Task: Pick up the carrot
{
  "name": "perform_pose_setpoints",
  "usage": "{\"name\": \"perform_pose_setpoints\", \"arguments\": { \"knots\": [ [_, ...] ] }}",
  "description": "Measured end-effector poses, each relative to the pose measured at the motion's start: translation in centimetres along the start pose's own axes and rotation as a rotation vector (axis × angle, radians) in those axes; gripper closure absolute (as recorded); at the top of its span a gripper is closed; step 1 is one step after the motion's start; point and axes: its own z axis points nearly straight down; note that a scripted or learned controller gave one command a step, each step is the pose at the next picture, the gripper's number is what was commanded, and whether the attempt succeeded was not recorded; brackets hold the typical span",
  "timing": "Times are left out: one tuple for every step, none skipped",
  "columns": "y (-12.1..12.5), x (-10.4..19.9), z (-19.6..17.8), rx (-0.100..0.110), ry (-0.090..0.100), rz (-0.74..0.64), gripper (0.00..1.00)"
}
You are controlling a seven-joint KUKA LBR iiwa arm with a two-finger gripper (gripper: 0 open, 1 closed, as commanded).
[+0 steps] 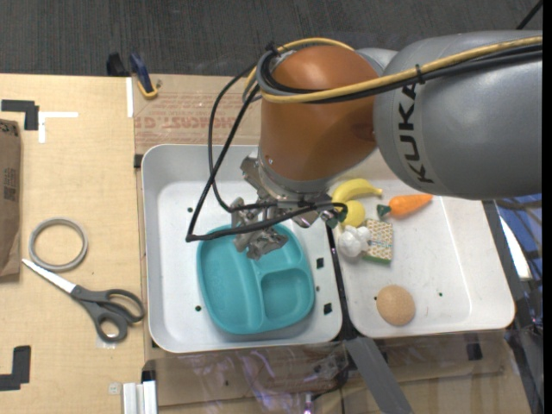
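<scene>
Arm enters from the right of the frame, its orange band filling the upper centre; claw (261,231) hangs low over the left bin (168,257), at the upper edge of a teal divided tray (259,296) that lies in the lower half of that bin. Cannot tell the state of the claw: dark metal parts and black cables crowd together there. Carrot (409,203) lies in the right bin (470,300), upper part, right of centre, well apart from the claw and partly under the grey arm housing. Just left of it, a yellow banana (355,191); below that a small white object (350,242) touching a pale speckled block (379,240). A tan egg-like ball (396,305) sits alone near the bin's lower edge. On the counter (69,162) at left: a tape roll (58,242) and grey-handled scissors (95,303) just below it.
</scene>
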Motion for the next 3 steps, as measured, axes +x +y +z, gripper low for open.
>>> {"name": "perform_pose_setpoints", "arguments": {
  "knots": [
    [1.5,-0.8,1.1,-0.001,0.005,-0.035,1.0],
    [1.4,-0.9,0.1,-0.001,0.001,-0.031,1.0],
    [3.7,-1.7,-0.2,-0.002,0.004,-0.272,1.0]
  ]
}}
